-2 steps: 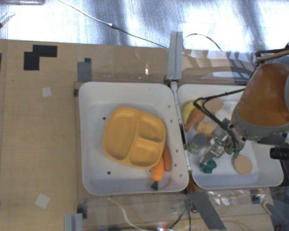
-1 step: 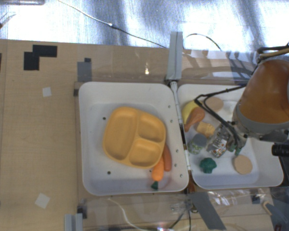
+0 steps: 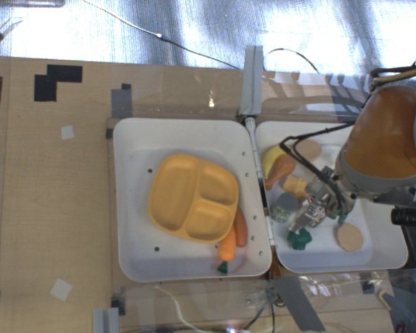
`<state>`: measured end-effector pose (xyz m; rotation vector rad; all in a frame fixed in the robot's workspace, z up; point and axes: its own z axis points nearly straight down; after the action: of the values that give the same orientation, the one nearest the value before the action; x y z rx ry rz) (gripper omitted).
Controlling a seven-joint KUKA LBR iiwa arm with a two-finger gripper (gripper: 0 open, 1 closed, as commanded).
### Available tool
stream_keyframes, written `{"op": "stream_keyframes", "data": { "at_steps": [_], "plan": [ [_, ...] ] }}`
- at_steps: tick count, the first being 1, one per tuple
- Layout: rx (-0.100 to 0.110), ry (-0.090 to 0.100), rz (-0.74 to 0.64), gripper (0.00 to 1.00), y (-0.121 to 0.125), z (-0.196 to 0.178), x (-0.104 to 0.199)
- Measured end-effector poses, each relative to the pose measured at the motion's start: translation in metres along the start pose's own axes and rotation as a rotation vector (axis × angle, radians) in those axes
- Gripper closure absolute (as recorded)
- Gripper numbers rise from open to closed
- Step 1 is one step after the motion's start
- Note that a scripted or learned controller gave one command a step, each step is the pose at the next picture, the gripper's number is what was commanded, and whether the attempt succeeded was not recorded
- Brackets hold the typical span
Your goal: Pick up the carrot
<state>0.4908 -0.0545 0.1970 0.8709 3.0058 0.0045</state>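
Note:
The carrot (image 3: 227,244) is orange with a small green top and lies in the left bin (image 3: 128,186), near its front right corner. It rests against the front edge of a yellow divided plate (image 3: 193,197), beside a reddish sausage (image 3: 240,227). My gripper (image 3: 310,212) hangs over the middle of the right bin (image 3: 385,261), well to the right of the carrot and across the wall between the bins. It sits just above a green broccoli piece (image 3: 299,238) and next to a grey item (image 3: 286,205).
The right bin also holds a yellow fruit (image 3: 271,158), an orange drumstick-shaped piece (image 3: 281,170), a small yellow piece (image 3: 296,184) and two tan discs (image 3: 349,238) (image 3: 310,150). The arm's orange band (image 3: 388,134) covers the bin's back right.

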Motion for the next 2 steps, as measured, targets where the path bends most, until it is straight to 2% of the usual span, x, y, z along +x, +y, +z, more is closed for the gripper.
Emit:
{"op": "stream_keyframes", "data": {
  "at_steps": [1, 2],
  "plan": [
    [-0.004, -0.007, -0.008, 1.0, 0.0022, -0.0116, -0.0018],
    [-0.003, -0.006, -0.007, 0.0, 0.0021, -0.0114, -0.0018]
  ]
}}
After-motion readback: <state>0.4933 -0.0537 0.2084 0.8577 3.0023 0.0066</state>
